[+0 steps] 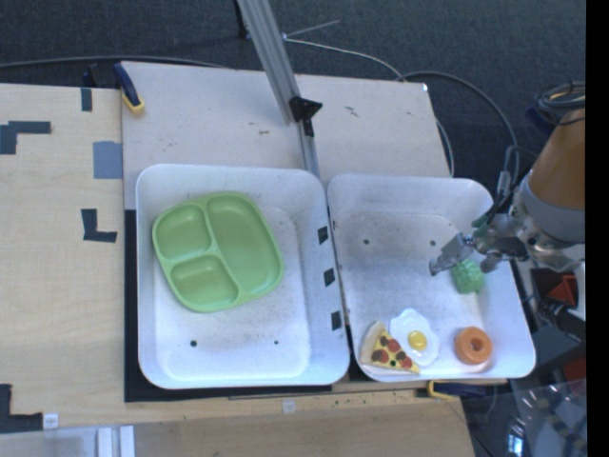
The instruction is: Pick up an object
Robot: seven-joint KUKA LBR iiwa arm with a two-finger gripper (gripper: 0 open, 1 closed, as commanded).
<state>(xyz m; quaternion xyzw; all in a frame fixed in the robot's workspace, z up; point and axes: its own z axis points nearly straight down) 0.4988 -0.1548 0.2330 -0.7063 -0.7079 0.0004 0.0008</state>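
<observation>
Metal claw (463, 255) over knobbly green toy (468, 277), glossy orange doughnut (473, 346) nearby

The grey, rounded metal arm segment (557, 219) carries a broad orange band (563, 165) above the wrist, its surface smooth and slightly glossy. Below it sits a darker grey wrist block with small black and silver fittings, from which the slim grey metal two-finger gripper (443, 264) extends. A thin dark cable (505, 171) loops beside the wrist
</observation>
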